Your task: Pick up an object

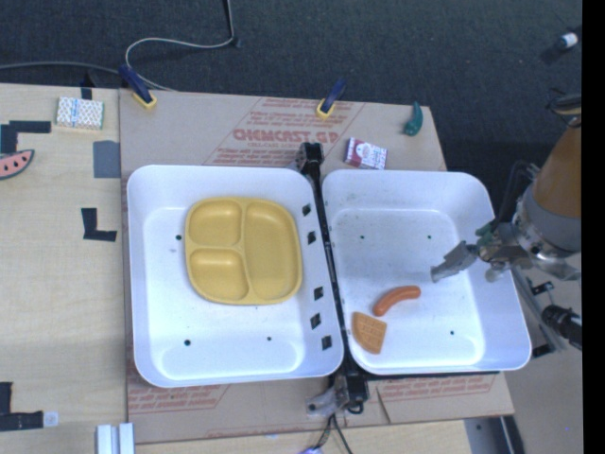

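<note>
**Two small items within reach of the gripper in the right-hand bin**

Two objects are seen on the floor of the right bin (378,201): a sausage (396,299) and a waffle piece (370,332). The gripper (452,269) is seen over the same bin, near its right wall, with the grey wrist and orange band rising behind it at the picture's right. Whether the fingers are spread or closed cannot be told from this angle; nothing is seen held between them.

The sausage lies near the gripper, on its left and slightly toward the front rim of the bin, apart from it. Its long axis is slanted, the end nearer the gripper being raised toward the back of the bin, the far end dropped toward the front. The waffle piece is found farther off in the same direction, beyond the sausage and close to the front-left corner, just beside the bin's divider wall.

The sausage is judged the easier target: open floor is left on every side of it, so a descent could be made without a wall being met. A grip across its short width, at right angles to the slanted axis, would probably be called for. The waffle piece is hemmed by the corner, and less room is left there.

A yellow divided plate (243,250) is seen in the left bin (151,253), well apart from the gripper.
</note>
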`<state>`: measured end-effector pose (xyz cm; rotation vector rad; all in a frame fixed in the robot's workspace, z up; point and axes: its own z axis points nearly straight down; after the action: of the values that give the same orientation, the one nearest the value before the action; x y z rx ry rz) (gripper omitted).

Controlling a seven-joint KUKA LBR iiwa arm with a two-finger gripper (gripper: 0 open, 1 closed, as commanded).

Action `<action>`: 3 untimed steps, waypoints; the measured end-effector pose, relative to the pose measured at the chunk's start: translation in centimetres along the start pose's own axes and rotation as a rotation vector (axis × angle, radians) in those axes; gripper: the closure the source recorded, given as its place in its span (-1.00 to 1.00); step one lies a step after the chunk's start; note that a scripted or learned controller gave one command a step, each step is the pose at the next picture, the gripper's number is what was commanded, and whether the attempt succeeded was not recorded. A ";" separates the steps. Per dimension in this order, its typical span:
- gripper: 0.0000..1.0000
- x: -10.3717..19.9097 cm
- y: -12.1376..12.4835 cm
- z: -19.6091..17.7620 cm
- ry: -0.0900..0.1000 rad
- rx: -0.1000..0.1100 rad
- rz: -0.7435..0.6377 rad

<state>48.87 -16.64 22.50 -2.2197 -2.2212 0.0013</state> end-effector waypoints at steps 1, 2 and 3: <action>-1.00 3.3 2.9 13.4 0.001 0.000 -0.001; 1.00 3.3 2.9 12.5 0.002 0.001 0.000; 1.00 9.7 2.3 2.0 0.000 -0.002 -0.001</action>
<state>51.18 -6.96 20.52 -2.2189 -2.2236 -0.0006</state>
